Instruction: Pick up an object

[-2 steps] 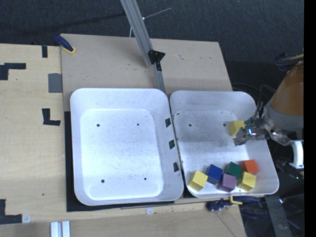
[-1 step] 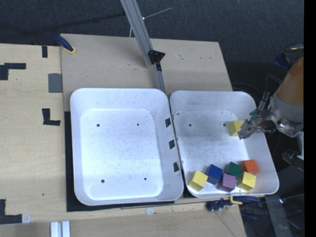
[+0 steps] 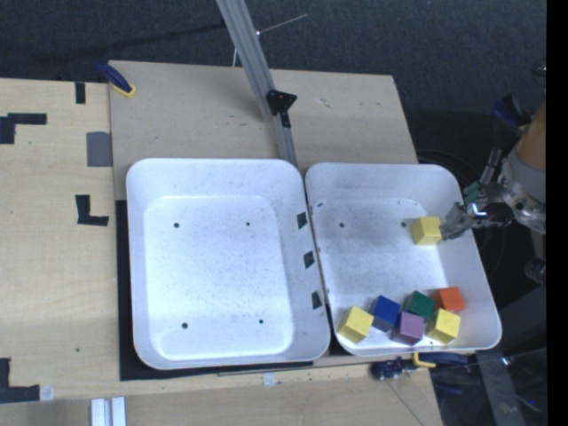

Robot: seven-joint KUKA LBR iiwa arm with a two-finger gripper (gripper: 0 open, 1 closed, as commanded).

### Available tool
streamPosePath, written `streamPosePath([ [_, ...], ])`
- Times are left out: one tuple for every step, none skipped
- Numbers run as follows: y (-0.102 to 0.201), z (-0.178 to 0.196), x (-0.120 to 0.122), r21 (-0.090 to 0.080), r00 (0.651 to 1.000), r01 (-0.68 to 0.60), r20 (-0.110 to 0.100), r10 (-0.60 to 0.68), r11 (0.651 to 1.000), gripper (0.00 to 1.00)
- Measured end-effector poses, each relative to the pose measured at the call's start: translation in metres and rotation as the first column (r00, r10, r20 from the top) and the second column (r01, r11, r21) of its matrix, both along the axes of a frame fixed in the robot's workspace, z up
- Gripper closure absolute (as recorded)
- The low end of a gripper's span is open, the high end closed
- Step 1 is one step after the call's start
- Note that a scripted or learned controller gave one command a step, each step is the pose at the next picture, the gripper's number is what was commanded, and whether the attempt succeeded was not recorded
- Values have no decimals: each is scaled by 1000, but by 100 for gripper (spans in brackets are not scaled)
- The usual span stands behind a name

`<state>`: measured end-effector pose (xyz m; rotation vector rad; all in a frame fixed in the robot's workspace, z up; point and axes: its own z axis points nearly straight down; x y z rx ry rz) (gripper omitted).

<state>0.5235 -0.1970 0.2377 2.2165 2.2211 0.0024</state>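
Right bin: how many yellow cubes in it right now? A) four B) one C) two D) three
D: one yellow cube sits apart by the gripper, and two more, and, bracket the cluster along the right bin's near wall.

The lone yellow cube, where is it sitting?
The lone yellow cube lies in the right bin, near its right wall, beside the end effector, apart from the cluster below.
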Motion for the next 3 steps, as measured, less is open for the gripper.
streamPosePath([
  [55, -11, 18, 3, 1000, -5, -6, 5, 1000, 100],
  [112, -19, 41, 3, 1000, -6, -5, 6, 1000, 100],
  [162, -20, 48, 3, 1000, -5, -5, 5, 1000, 100],
])
